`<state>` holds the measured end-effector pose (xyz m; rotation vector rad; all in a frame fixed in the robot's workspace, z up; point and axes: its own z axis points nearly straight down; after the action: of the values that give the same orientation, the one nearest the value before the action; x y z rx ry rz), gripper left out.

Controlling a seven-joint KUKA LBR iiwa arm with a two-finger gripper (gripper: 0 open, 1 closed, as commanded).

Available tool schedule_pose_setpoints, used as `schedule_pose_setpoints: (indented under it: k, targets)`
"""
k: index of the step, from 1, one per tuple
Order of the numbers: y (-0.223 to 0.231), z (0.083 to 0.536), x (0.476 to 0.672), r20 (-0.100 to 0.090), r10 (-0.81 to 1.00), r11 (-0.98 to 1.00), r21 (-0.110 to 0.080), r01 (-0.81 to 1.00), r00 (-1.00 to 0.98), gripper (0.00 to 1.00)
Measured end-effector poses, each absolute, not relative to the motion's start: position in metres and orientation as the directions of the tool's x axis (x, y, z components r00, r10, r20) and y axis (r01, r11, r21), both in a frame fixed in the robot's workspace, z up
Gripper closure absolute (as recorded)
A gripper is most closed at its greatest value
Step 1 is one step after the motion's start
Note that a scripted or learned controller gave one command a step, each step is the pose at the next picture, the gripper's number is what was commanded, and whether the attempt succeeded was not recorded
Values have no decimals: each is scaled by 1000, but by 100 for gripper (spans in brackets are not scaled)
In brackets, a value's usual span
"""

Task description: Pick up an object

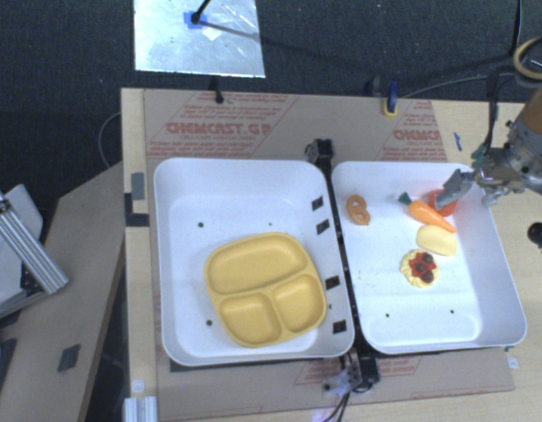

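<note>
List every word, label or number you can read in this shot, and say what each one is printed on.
"CHEMCAST GP": red print on the brown protective sheet under the bins, left of centre.
"CHEMCAST": the same red print repeated on that sheet at the right, partly cut off by the right bin.
The smaller red lines around both prints are too blurred to read.

The arm (532, 143) is reaching in from the right side, its wrist hanging over the far right corner of the right bin (429, 328). The gripper (452, 192) is pointing down and leftward, its grey fingers (455, 185) lying just inside the bin's rim.
</note>
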<state>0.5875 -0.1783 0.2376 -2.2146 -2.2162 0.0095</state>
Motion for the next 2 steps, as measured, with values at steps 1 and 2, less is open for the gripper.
schedule_pose_setpoints:
  k: [1,2]
  targets:
    - [-178,245,590,-1,1000,4,2,1000,-4,0]
    - [-177,202,596,-1,1000,3,0,1000,-3,0]
